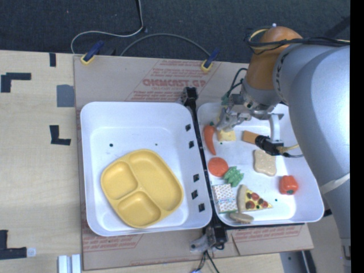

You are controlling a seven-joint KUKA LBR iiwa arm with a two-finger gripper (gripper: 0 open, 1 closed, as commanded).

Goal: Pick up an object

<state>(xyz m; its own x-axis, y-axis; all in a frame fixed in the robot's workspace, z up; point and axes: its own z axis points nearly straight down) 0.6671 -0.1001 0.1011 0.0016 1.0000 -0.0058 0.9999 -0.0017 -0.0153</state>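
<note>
My gripper [226, 121] is low in the far left part of the right bin [304, 209]. It hangs just above a small yellow block [228, 135] and close to a red-orange carrot [209, 140] that lies along the bin's left wall. An orange stick [249, 136] lies just right of the yellow block. Nearer the front are a red tomato slice [217, 166], a green leafy piece [233, 176], a bread slice [264, 162], a red pepper [288, 184], a pizza slice [253, 200], a checked cracker [224, 197] and a brown piece [242, 216].
The left bin [91, 129] holds a yellow divided plate [141, 187] toward its front. A black divider [196, 152] runs between the two bins. The grey arm [318, 95] covers the right bin's far right corner.
</note>
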